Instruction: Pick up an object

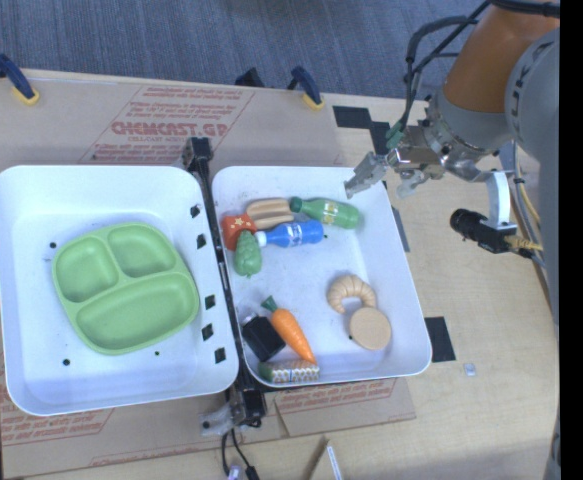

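Observation:
The right bin (403, 298) holds several toy foods. A green bottle (327, 211), a hot dog (269, 209) and a blue bottle (292, 234) lie at its far end. A red piece (232, 227) and a green pickle (247, 255) sit by the left wall. Nearer the front are a carrot (292, 334), a croissant (351, 290) and a tan disc (370, 329). My gripper (386, 179) hovers over the bin's far right corner, just right of the green bottle. It is open, with nothing between its fingers.
The left bin (11, 268) holds a green divided plate (126, 286). A black block (260, 337) and a small striped piece (293, 373) lie at the right bin's front edge. Clamps (306, 83) grip the cardboard at the back. Bare bench lies to the right.

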Available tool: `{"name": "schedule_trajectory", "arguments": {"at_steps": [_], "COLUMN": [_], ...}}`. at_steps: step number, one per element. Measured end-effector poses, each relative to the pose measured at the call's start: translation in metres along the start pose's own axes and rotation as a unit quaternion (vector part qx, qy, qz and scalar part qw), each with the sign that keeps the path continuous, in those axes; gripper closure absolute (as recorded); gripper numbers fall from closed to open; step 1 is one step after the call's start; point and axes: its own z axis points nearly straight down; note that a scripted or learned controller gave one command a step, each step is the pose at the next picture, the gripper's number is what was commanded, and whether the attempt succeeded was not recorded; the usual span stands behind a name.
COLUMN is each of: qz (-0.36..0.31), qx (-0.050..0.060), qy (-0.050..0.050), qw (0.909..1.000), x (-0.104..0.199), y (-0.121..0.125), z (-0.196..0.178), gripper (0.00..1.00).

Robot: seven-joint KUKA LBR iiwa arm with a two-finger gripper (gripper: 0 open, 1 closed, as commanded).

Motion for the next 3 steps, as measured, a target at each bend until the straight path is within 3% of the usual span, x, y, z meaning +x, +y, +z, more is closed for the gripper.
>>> {"name": "schedule_trajectory", "arguments": {"at_steps": [1, 2, 3], "qz": [-0.001, 0.000, 0.000], "qx": [0.002, 0.001, 0.001], "qy": [0.001, -0.001, -0.001], "qw": [1.0000, 1.0000, 1.0000], "x": [0.018, 0.088, 0.089], "y": [-0.021, 0.039, 0.039], "z": [0.143, 0.172, 0.172], "gripper": [0.00, 0.00, 0.00]}}
